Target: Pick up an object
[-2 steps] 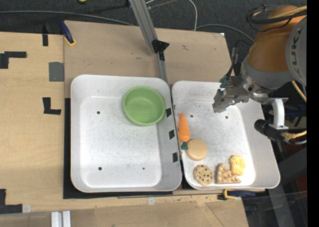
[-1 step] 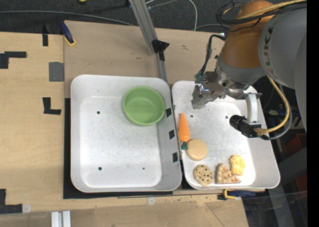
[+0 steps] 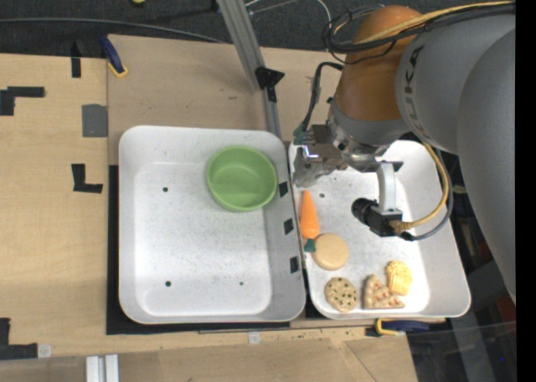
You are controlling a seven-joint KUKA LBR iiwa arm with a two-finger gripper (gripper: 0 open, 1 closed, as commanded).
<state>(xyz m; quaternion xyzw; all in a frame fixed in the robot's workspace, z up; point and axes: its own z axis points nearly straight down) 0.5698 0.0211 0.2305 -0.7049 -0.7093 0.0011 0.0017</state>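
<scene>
Small orange plastic toy carrot [image 3: 308, 214] judged light, stiff, bit slippery; best pinched across thick top end. Gripper [image 3: 311, 164] parked just above it, jaw state can't be told tbh.

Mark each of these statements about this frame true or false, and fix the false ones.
1. The green bowl sits in the left bin. True.
2. The carrot lies in the left bin. False: it lies in the right bin, near that bin's left wall.
3. The tool is above the right bin's upper left corner. True.
4. The bowl holds a cookie. False: the bowl holds nothing visible; the cookie is in the right bin, near its front edge.
5. The corn is in the right bin. True.
6. The carrot is between the tool's fingers. False: it lies on the bin floor, just below the tool.
</scene>
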